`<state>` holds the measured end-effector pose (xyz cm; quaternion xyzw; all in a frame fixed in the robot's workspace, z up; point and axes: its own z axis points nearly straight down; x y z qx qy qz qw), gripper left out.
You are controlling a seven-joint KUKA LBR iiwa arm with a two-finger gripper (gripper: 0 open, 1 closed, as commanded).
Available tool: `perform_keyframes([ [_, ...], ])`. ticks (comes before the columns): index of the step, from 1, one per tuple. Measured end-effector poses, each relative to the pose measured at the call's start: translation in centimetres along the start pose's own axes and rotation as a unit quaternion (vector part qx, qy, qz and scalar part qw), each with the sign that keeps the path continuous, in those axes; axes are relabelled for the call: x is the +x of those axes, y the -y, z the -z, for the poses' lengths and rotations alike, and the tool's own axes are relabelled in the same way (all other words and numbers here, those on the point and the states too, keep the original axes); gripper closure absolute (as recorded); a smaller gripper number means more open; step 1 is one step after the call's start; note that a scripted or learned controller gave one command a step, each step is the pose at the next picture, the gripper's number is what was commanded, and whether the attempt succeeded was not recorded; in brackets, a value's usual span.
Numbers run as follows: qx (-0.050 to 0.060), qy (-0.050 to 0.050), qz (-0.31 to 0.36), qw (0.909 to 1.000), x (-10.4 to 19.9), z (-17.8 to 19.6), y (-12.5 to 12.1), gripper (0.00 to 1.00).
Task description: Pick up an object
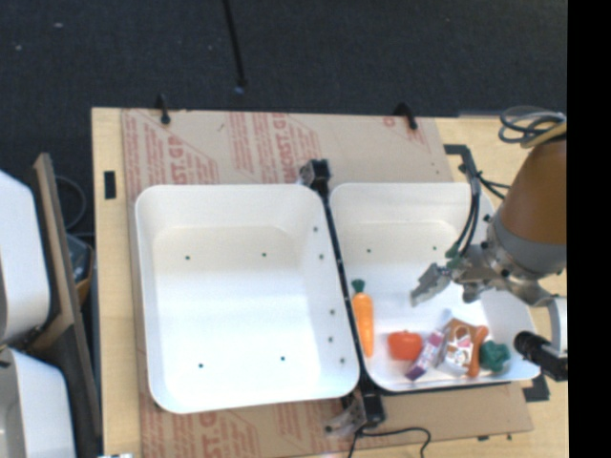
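My gripper (449, 299) hangs over the right bin (401, 208), above its front half, with the fingers spread open and nothing between them. Just below it lie a brown and orange packet (463, 343) and a purple and white item (428, 354). A red toy (404, 344) sits to their left, and an orange carrot with a green top (363, 318) lies along the bin's left wall. A green object (495, 355) rests in the front right corner. The gripper touches none of them.
The left bin (239, 294) stands beside the right one, with a black divider clip (315, 173) at the back where they meet. Both rest on a cardboard sheet (239, 146). A cable loops beside the arm's orange band (535, 198).
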<state>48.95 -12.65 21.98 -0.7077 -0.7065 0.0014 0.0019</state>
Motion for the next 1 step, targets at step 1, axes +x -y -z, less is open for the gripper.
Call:
perform_keyframes([
  [1, 0.000, 0.000, -0.001, 1.0000, -5.68, 0.25, -5.85, 0.00],
])
